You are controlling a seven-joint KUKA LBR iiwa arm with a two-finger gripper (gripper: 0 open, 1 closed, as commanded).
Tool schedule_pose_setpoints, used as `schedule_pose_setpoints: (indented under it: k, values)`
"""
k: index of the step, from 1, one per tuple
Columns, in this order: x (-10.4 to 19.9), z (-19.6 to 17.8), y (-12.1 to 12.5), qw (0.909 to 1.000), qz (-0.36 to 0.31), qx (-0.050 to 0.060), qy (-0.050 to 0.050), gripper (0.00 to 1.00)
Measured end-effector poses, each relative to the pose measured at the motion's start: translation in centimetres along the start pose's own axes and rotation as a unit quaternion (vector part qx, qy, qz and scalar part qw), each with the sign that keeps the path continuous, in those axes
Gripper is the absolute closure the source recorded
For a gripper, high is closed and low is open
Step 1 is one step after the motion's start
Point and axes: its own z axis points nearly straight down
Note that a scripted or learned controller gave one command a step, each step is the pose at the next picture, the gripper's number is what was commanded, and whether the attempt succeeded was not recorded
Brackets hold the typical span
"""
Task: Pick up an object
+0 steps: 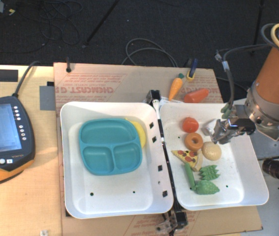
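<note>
On a brown cardboard-covered bench (129,82), two white bins (80,191), dark carpet behind, fingers (220,133) state unclear.

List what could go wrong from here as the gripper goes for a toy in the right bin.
1. The gripper sits just above the pale round bun-like toy, which could roll away if pinched off-centre.
2. The brown ring doughnut, red tomato and pizza slice toy crowd close by, so a descent may nudge them or catch two at once.
3. The gripper is near the right bin's far wall; a drift could strike it.
</note>
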Motion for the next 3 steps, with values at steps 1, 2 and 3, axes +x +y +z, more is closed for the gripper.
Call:
schedule_pose_setpoints:
  k: [1, 2, 3]
  values:
    - [-7.5, 5.9, -0.1, 1.0, 0.001, 0.006, 0.001, 1.0]
    - [-2.2, 10.7, -0.1, 1.0, -0.004, 0.007, 0.002, 1.0]
    - [-6.2, 11.3, -0.1, 1.0, -0.001, 0.005, 0.001, 1.0]
